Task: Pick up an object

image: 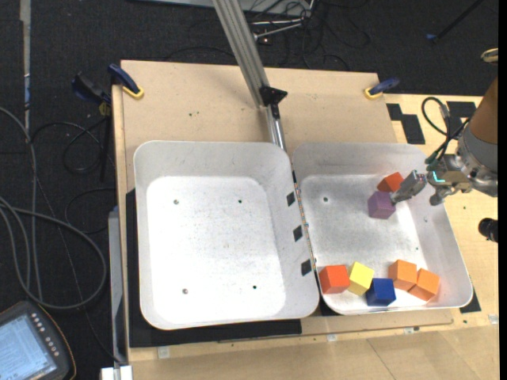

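Observation:
The right bin (444, 236) holds several small blocks. An orange block (389, 183) and a purple block (381, 205) lie near its far right side. Along its near edge sit a red-orange block (334, 278), a yellow block (360, 278), a blue block (381, 291) and two orange blocks (404, 273) (426, 283). My gripper (424, 190) hovers at the bin's right rim, just right of the orange and purple blocks. It is open, its two fingers are spread, and nothing sits between them. The left finger (409, 188) is close to the orange block.
The left bin (150, 212) stands beside the right one on the wooden bench. A metal pole (242, 42) slants in from the top toward the gap between the bins. Clamps (127, 81) (380, 88) sit at the bench's far corners.

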